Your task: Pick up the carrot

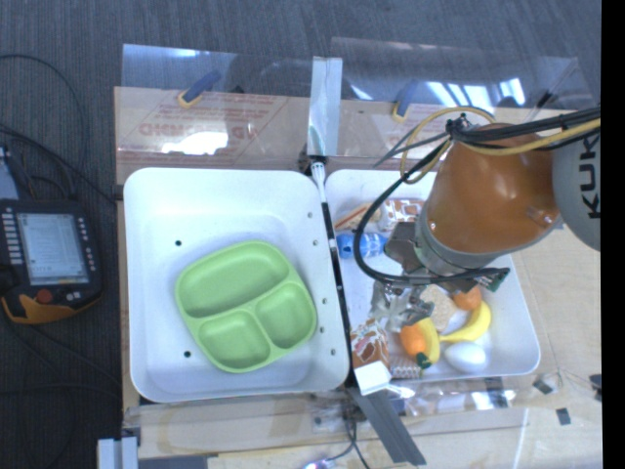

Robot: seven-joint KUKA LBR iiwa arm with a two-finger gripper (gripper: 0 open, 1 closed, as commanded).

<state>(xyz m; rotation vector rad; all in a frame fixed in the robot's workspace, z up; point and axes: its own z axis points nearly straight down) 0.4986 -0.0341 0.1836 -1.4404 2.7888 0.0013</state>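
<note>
Hanging over the crowded right bin [527, 355], the pincer [405, 306] sits just left of the carrot [420, 341]; I can't tell its opening. The carrot lies near the front rim, touching the banana [471, 326].

Fixed overhead cam, slanted down, both bins [146, 262].

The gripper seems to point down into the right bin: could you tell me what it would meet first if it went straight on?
Probably the carrot, which lies just below the gripper, beside the banana. Depth is hard to judge from this slanted view, so it might instead meet the wrappers next to it.
</note>
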